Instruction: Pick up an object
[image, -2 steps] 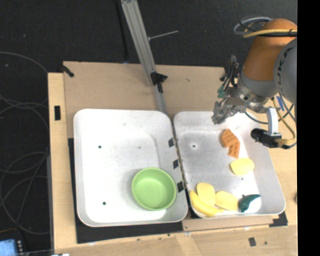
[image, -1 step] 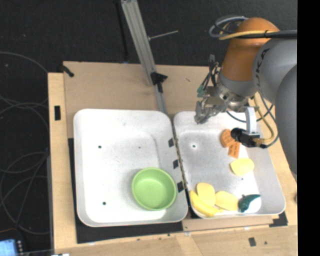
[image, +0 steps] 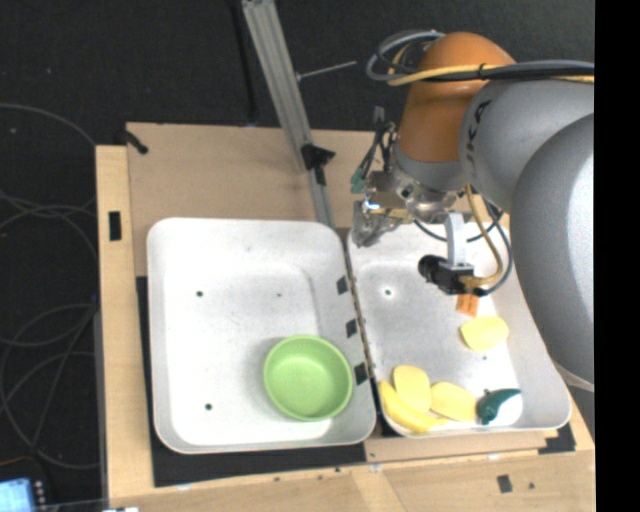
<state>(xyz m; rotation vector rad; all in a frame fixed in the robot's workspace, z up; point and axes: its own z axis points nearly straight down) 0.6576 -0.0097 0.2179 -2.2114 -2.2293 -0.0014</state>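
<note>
My gripper (image: 366, 230) hangs over the far left corner of the right bin (image: 400, 300), close to the wall between the two bins. I see nothing in its grasp. A yellow slice (image: 483, 333) lies by the right bin's right wall, with a small orange piece (image: 466, 305) just beyond it. Several yellow pieces (image: 412, 392) are piled in the near left corner of that bin. A teal object (image: 497, 404) rests beside them at the near right. A green bowl (image: 308, 376) stands upright in the left bin (image: 220, 300), toward its near right corner.
A slanted metal post (image: 290, 110) rises behind the bins and ends near the gripper. The grey arm (image: 540, 180) covers the far right of the right bin. Both bins sit on a brown board (image: 220, 170).
</note>
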